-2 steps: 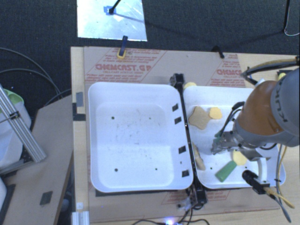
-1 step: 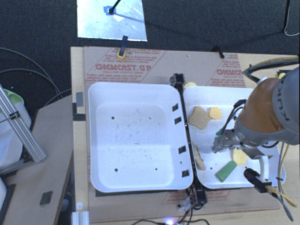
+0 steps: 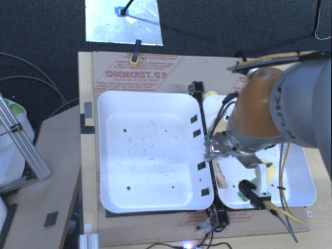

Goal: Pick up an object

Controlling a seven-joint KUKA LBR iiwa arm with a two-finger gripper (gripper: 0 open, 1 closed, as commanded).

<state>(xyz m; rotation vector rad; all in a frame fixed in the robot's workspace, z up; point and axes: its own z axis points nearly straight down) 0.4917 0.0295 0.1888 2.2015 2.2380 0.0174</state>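
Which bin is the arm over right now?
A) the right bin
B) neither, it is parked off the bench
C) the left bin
A: the arm hangs above the right bin, hiding much of it, while the left bin lies uncovered beside it.
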